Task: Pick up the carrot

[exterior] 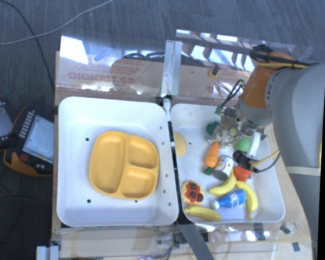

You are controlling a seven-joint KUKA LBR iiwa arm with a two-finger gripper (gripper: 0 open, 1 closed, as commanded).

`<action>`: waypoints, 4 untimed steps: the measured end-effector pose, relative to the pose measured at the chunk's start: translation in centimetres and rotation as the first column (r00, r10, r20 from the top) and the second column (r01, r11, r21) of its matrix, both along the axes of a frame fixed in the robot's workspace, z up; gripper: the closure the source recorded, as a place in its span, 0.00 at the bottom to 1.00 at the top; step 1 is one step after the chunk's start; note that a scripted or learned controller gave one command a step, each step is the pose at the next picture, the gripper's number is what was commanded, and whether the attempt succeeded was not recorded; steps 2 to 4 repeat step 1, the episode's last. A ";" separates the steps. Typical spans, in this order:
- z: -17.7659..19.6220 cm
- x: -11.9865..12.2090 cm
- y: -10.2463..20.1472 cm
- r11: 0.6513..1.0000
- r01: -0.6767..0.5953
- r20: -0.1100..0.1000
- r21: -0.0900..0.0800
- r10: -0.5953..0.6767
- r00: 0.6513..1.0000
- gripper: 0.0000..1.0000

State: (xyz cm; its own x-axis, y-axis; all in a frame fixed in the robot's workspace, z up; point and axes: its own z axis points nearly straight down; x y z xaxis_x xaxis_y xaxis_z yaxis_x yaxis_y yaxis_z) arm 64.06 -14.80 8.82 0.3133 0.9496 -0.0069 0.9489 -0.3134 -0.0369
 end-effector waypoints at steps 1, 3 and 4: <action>9.1 2.7 8.6 1.000 0.021 0.030 -0.008 -0.021 0.999 1.00; 9.1 2.7 8.6 1.000 0.021 0.030 -0.008 -0.021 0.999 1.00; 9.1 2.7 8.6 1.000 0.021 0.030 -0.008 -0.021 0.999 1.00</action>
